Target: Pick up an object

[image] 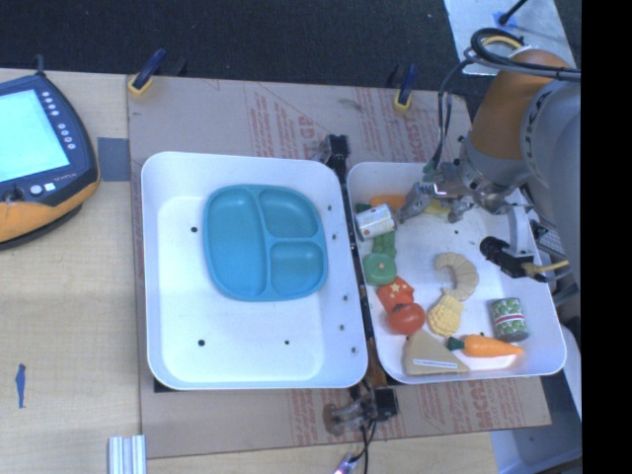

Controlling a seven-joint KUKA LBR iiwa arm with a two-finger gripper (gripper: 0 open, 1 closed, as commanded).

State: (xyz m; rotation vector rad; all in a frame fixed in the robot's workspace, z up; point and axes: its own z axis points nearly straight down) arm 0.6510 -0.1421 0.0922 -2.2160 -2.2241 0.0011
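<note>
A bench seen from above at a slant, with two shallow white bins side by side.

Nearest the viewer, along the near edge of the right bin (553, 363), lie a wedge-shaped toy sandwich (427, 355) and, just to its right, a toy carrot (488, 346) resting on a white piece. A little farther in sit a red tomato (405, 317), a yellow corn piece (445, 314) touching it on the right, and a small green can (508, 317) near the bin's right wall. Farther still are a red strawberry-like piece (395, 292), a tan croissant (457, 273), a round green item (379, 267), and a small white box (375, 222) against the left wall.

The left bin (178, 363) holds a blue divided plate (265, 241), lying flat toward its far side.

At the far end of the right bin, the gripper (433, 197) hangs low over the bin's far-left corner, close to the white box and an orange piece (388, 202) beside it. Whether its fingers are apart or together cannot be told at this size, and nothing is visibly between them. The grey arm (538, 117) with its orange band reaches in from the right.

On the far left of the bench sits an orange-edged control tablet (35, 161).

Judged from this, the pick is not yet done: every toy lies in the bin, none lifted. What remains is closing on one item, likely near the far-left corner, and raising it clear.
</note>
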